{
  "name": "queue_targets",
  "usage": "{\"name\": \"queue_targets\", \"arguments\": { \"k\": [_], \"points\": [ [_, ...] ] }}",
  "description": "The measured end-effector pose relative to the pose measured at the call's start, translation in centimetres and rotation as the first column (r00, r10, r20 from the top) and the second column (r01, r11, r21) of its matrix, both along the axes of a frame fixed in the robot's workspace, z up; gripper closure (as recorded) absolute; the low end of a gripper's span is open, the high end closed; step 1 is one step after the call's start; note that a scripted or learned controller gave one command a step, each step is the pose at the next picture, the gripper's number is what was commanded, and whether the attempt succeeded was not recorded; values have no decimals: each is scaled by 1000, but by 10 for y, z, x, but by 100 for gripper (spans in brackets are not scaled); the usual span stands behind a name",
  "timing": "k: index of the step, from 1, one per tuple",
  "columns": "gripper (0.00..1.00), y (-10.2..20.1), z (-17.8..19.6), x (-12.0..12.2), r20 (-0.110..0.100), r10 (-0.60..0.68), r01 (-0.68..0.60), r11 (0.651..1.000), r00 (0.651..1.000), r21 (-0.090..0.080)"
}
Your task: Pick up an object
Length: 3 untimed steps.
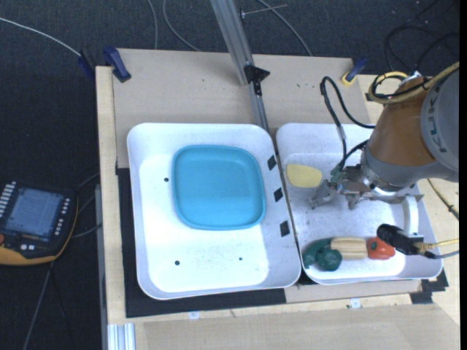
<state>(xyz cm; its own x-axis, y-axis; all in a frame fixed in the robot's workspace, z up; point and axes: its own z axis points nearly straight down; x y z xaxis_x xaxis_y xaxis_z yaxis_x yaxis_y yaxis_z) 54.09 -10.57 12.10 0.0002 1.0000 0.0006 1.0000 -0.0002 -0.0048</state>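
Note:
In the right bin (321, 138), a flat yellow piece (303, 175) lies by the left wall. Along the front wall sit a dark green lump (322, 257), a tan wooden cylinder (350, 248) and a small red piece (379, 249), touching in a row. My gripper (334, 200) hangs over the middle of this bin, just right of and below the yellow piece and above the row. Its two fingers are spread apart, open, with nothing between them.
A square blue plate (219, 187) lies in the left bin (149, 224). A metal pole (235, 28) slants down from the top to the gap between the bins. A teach pendant (33, 217) lies on the floor at left.

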Motion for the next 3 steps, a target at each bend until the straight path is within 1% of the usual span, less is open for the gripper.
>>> {"name": "queue_targets", "arguments": {
  "k": [1,2,3],
  "points": [
    [100,0,13,2,6,0,0,1000,1000,0],
    [100,-1,76,4,10,1,-1,1000,1000,-1],
    [100,3,136,-2,11,1,-1,1000,1000,-1]
  ]
}}
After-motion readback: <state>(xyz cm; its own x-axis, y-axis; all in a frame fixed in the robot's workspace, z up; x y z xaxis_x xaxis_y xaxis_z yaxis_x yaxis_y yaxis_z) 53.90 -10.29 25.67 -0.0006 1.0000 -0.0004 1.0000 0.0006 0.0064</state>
